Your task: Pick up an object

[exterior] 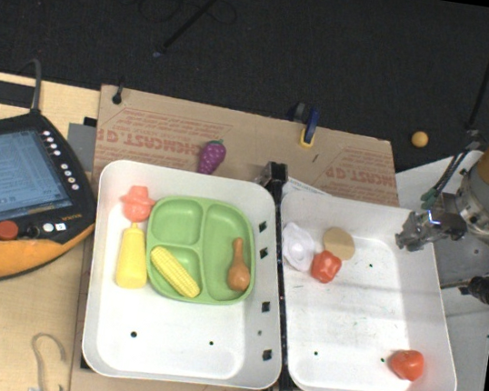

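1. Two white bins sit side by side; the right bin [442, 341] serves as the landmark, since the gripper [416, 228] hangs over its far right rim, which suggests the program is aiming at something inside it.
2. Nothing is visible in the gripper; at this size and angle it cannot be told how it is set.
3. Likely targets: a red pepper-like toy [326, 266] lies in the right bin's far left part, touching a tan round piece [339, 243] and just beside a white crumpled thing [298, 243]. That crowding may make a clean grasp harder.
4. A red tomato-like toy [406, 363] rests alone in the right bin's near right corner, well apart from the cluster, so it looks like the easier pick.
5. Left of the right bin, the left bin [166, 343] holds a green divided tray [202, 227] with toy corn [175, 271], which is farther from the arm.
6. Judgement: the pick has not yet begun.
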{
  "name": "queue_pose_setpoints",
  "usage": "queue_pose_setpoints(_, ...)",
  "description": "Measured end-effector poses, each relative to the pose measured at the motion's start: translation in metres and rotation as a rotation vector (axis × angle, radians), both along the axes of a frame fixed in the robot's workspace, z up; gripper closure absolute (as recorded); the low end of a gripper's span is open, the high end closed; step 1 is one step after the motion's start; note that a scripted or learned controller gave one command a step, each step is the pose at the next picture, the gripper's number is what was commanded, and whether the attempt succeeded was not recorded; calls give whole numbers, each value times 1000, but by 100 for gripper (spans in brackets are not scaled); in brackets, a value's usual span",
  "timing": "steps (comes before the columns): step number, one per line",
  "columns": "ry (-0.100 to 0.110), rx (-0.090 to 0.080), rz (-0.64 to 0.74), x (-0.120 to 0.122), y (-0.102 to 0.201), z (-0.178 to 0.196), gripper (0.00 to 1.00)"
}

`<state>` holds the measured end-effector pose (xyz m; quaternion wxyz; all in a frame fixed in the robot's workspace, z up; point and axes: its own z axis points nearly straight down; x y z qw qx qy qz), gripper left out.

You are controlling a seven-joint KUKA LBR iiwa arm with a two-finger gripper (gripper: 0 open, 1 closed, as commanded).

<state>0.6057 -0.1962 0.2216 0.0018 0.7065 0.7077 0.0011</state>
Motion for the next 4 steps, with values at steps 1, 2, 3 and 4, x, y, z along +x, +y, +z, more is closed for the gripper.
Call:
queue_pose_setpoints(1,4,1,1,0,-1,6,100)
queue_pose_setpoints(2,6,4,2,-7,55,16,100)
queue_pose_setpoints(3,8,3,1,-15,97,11,100)
queue_pose_setpoints(4,8,2,-1,-13,111,-2,100)
